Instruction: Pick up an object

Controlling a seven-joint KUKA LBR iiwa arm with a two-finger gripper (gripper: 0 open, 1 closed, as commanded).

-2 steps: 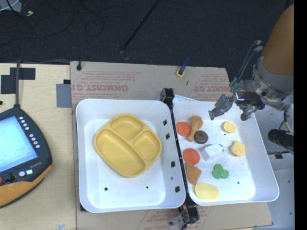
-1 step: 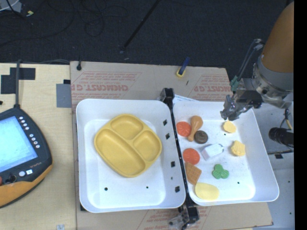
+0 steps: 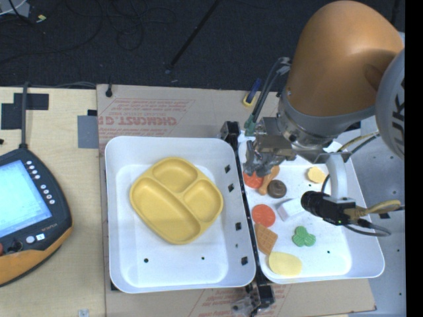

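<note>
1. You are seeing red printed lettering on the cardboard sheet (image 3: 142,114) behind the left bin, lying upside down and too blurred to read
2. You are getting only an unreadable glow from the pendant screen (image 3: 20,197) at the left edge

Bench (image 3: 66,121): light wood-tone surface, dark floor beyond far edge. Cardboard sheet (image 3: 165,114) flat on bench, red mirrored print facing up, under both bins. Left white bin (image 3: 122,243) and right white bin (image 3: 370,259) side by side on cardboard, inner walls touching. Handheld control pendant (image 3: 26,210) at bench left edge, screen lit, orange rim. Dark grey patches (image 3: 86,131) on bench, left of cardboard.
</note>
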